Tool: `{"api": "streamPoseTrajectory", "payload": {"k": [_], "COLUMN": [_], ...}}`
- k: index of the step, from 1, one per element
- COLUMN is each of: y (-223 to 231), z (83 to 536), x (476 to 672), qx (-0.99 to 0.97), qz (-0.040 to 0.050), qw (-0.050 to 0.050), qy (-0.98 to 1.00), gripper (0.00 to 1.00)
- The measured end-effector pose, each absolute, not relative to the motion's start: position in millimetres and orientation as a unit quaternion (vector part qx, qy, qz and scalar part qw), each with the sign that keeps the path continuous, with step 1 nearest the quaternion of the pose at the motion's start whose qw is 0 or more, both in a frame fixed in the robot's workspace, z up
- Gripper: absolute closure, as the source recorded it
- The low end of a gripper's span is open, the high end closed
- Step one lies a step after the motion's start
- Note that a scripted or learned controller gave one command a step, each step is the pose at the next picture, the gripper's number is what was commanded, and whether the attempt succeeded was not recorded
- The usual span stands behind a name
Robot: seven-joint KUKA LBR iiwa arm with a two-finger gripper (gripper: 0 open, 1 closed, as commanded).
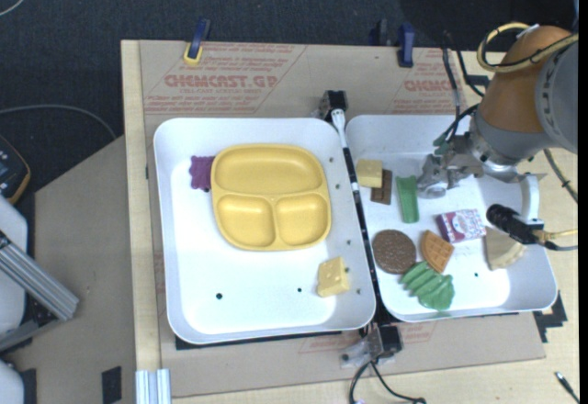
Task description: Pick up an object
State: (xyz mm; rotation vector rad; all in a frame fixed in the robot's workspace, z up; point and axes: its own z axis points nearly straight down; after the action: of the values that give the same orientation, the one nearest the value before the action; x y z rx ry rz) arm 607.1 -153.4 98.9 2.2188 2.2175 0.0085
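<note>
We see two white bins side by side on the bench. The left bin (184, 237) carries a yellow divided plate (271, 194) in its upper middle, a purple piece (200, 172) touching the plate's left edge, and a yellow cheese wedge (333, 276) near the bin's lower right corner.

The right bin (537, 278) carries the smaller things. Near its upper left corner lies a pale yellow block (369, 173) with a brown bar (382, 188) just beside it. A green stick (407, 200) lies just right of the bar. Below these, a round brown cookie (395, 251) lies along the bin's left edge, an orange waffle-like piece (437, 252) just beside it, and a green leafy piece (429, 286) near the bottom edge. A maroon and white packet (460, 225) lies in the middle of the bin, and a tan wedge (502, 252) lies toward its right edge.

The arm (519, 99) reaches in over the bin's upper right corner. We find the claw (439, 178) low over the upper middle of the bin, just right of the green stick's top end and above the packet. Nothing can be seen between its tips, and we cannot tell whether it is released or clenched. The green stick lies nearest to it, just beside it on its left; the packet lies near, toward the bin's bottom edge.
</note>
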Motion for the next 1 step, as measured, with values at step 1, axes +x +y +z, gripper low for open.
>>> {"api": "streamPoseTrajectory", "payload": {"k": [1], "y": [-163.7], "z": [149.8], "x": [609.0], "qx": [0.707], "qz": [0.0015], "qw": [0.004], "qy": [0.707], "gripper": [1.0]}}
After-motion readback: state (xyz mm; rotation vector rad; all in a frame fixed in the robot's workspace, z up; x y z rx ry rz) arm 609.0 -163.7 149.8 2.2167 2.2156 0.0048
